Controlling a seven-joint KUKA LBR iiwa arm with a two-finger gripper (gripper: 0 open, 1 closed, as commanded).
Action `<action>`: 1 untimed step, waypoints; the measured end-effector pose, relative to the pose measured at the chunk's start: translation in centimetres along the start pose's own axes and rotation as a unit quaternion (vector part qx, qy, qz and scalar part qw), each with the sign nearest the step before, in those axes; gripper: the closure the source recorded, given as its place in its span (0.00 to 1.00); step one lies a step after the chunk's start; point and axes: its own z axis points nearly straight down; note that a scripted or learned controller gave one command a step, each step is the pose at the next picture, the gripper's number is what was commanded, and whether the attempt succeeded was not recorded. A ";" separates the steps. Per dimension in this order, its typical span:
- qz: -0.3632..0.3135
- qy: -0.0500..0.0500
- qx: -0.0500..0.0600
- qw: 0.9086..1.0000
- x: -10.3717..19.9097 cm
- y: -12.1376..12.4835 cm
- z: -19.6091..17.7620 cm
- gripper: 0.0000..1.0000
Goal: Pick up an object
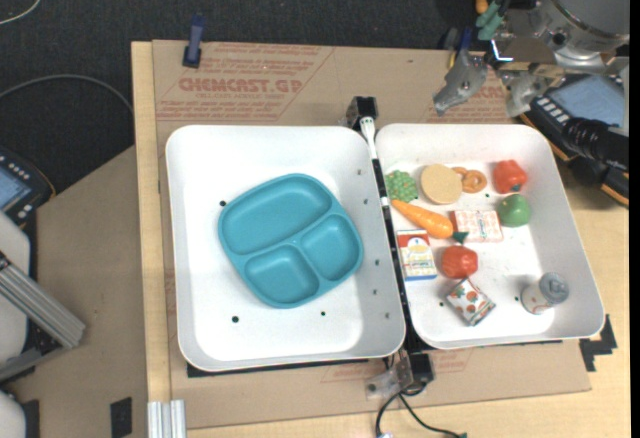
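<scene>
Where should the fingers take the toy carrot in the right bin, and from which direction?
Probably the carrot is best gripped across its thick orange middle, from straight above. It lies flat and slanted, leafy end toward the cookie, so close across its narrow width. The cartons crowd its lower side, so there's little room there for the gripper.

A blue clamp point(193, 42) grips the cardboard sheet's point(250, 81) far-left edge.

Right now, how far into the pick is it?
Nothing looks done yet. The gripper hangs above the far rim of the right bin, open, with nothing between its fingers. The carrot, tomato and other toys lie in that bin; the blue tray sits in the left one. Descent, grasp and lift remain.
</scene>
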 end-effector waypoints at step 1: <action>0.005 -0.002 0.003 1.000 -0.6 0.1 -0.5 1.00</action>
